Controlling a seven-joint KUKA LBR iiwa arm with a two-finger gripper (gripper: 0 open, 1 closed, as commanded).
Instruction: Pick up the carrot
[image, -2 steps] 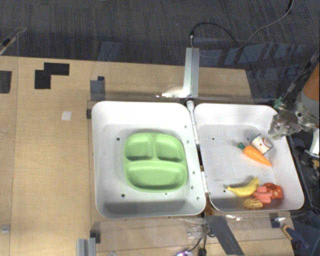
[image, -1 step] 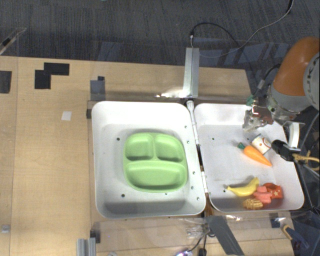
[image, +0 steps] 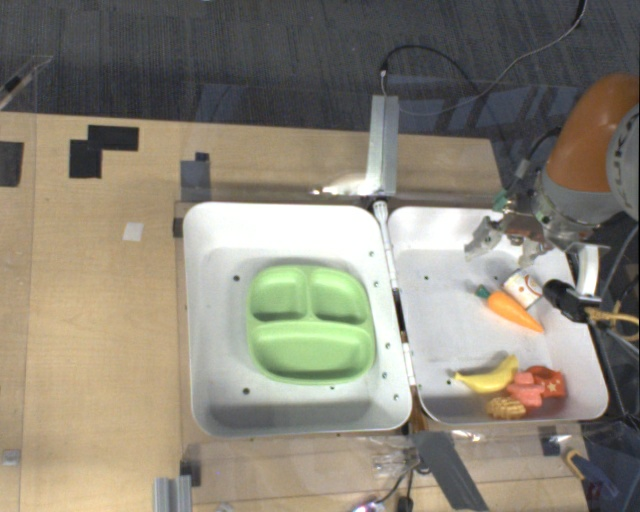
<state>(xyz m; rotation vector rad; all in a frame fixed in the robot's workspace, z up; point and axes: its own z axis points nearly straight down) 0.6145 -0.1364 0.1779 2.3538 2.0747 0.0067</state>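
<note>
We find no legible text, label, brand or number anywhere. Black block shapes (image: 103, 147) sit on the bench (image: 90, 330) at far left, but they spell nothing readable.

One fixed overhead camera looks slantwise down on both bins (image: 200, 300).

Glossy green plastic tray (image: 308, 325) in smooth white bin (image: 210, 300) on matt wood bench (image: 90, 330).
</note>
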